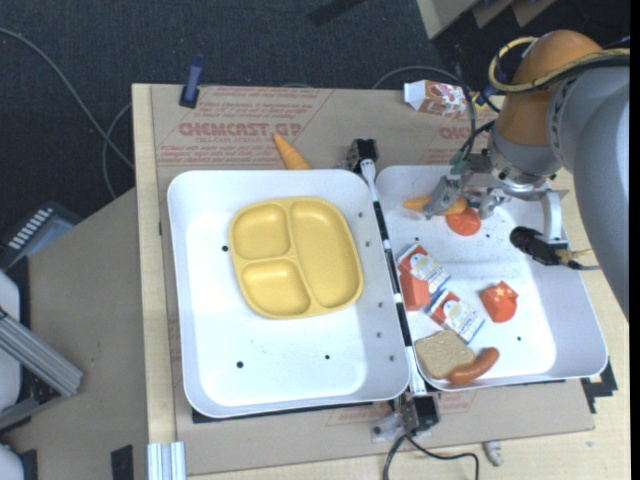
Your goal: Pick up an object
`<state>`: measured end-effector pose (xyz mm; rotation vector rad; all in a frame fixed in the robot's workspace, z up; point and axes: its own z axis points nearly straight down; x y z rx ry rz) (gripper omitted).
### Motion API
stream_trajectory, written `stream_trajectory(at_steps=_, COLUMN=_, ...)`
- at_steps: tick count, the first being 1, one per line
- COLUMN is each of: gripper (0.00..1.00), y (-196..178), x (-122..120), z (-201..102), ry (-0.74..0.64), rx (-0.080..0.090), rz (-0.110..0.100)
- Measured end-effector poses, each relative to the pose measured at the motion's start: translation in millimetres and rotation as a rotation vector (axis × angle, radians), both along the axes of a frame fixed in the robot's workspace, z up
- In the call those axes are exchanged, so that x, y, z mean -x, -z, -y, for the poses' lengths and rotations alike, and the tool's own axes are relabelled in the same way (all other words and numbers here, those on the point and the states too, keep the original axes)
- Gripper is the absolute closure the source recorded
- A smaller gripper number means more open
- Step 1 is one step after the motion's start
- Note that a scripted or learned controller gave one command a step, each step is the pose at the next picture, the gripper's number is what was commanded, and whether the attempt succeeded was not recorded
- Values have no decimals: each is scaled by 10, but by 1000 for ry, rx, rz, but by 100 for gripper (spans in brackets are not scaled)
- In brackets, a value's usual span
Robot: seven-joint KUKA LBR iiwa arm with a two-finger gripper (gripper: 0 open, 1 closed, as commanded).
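Observation:
My gripper (458,194) hangs low over the far end of the right bin (570,318), under the grey arm with its orange band (545,63). An orange carrot piece (417,205) lies just left of it, and a round red tomato (464,222) sits directly under and in front of it. I cannot tell whether either one touches the gripper. Nearer in the same bin lie two red and white cartons (418,272) (456,314), a red pepper piece (499,301), a bread slice (438,352) and a sausage (473,366).
The left bin (200,298) holds a yellow divided plate (295,256). On the cardboard behind the bins lie a carrot (291,153), a blue item (191,80) and a small carton (435,95). A black part (538,245) sticks out beside the arm over the right bin.

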<state>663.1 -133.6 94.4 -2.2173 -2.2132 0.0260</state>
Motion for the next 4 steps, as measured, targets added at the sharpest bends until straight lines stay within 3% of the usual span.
stream_trajectory(at_steps=1, gripper=100, y=-88, x=19, z=6, ry=-1, rx=1, rz=-10)
stream_trajectory(at_steps=2, gripper=0, y=-99, x=7, z=3, ry=-2, rx=2, rz=-5)
stream_trajectory(at_steps=3, gripper=0, y=78, x=-27, z=-382, ry=0, rx=-5, rz=11)
stream_trajectory(at_steps=4, gripper=100, y=-43, x=-24, z=-351, ry=0, rx=0, rz=7)
